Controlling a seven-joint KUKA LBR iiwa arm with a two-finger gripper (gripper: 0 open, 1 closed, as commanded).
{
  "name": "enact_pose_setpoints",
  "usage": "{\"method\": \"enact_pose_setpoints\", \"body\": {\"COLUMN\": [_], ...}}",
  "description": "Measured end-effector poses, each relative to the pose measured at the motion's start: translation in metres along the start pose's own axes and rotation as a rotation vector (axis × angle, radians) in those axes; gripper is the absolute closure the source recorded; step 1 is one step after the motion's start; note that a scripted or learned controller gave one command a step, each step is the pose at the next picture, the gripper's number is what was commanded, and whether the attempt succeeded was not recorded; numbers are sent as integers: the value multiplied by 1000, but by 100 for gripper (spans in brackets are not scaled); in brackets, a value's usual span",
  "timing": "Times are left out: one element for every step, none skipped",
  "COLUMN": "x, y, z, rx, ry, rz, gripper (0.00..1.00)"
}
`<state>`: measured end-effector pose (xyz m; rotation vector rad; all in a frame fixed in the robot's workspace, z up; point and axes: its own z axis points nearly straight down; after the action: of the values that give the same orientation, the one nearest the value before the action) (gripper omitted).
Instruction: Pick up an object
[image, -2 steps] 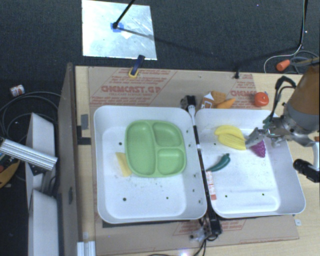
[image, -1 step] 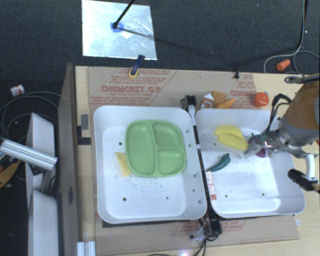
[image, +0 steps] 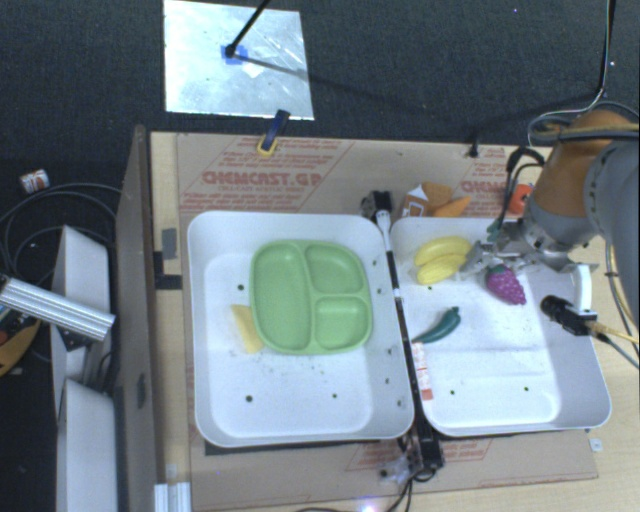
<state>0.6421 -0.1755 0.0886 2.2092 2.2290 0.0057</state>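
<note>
1. Cardboard with red print lay under two shallow white bins: the left bin and the right bin, which met along a dark seam.
2. We saw the gripper low in the right bin's far end, the grey arm reaching in behind it. Whether its fingers stood wide or narrow we could not tell (the metal there blurred together).
3. Just beside the fingers, on the near side, lay the purple grapes, a knobbly cluster. On their other side, toward the seam, sat the yellow banana, smooth and curved. Either could be the object to pick.
4. Nearer us and well apart from the fingers lay the green pepper, slim, glossy and bent.
5. We judged that a good grasp would centre over one toy, straddle its narrow width, and avoid pinching two at once.
6. Far beyond the seam, the green plate (three compartments, matte plastic) lay with a yellow piece touching its outer edge.
</note>
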Motion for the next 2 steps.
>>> {"method": "enact_pose_setpoints", "body": {"x": [-20, -19], "y": [-26, -24], "z": [4, -8], "rx": [5, 0], "ry": [-2, -2], "rz": [9, 6], "gripper": [0, 100]}}
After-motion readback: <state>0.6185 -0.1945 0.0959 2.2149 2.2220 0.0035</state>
